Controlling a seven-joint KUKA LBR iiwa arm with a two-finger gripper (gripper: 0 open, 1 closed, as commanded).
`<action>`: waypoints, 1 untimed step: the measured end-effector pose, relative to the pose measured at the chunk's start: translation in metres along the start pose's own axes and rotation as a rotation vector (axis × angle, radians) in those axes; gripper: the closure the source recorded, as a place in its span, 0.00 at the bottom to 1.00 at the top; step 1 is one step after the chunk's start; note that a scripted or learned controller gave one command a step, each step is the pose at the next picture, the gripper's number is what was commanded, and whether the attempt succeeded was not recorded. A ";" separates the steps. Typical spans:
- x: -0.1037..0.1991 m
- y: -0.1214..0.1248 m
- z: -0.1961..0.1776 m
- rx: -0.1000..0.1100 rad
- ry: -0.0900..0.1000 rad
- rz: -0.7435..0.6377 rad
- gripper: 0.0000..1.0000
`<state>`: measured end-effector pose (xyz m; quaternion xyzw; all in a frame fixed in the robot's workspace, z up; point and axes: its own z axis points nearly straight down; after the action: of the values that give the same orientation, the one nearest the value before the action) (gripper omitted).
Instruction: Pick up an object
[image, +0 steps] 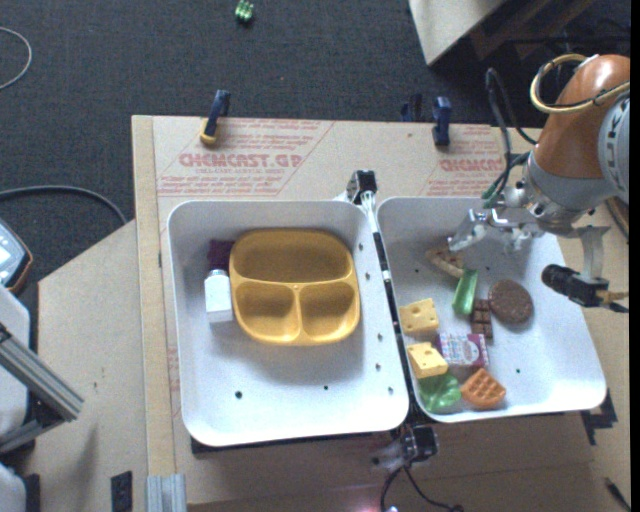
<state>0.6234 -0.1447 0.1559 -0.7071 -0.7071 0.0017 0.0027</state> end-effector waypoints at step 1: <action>-0.002 0.009 0.054 0.001 0.000 -0.001 0.00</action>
<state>0.6320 -0.1468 0.1016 -0.7066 -0.7076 0.0021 0.0033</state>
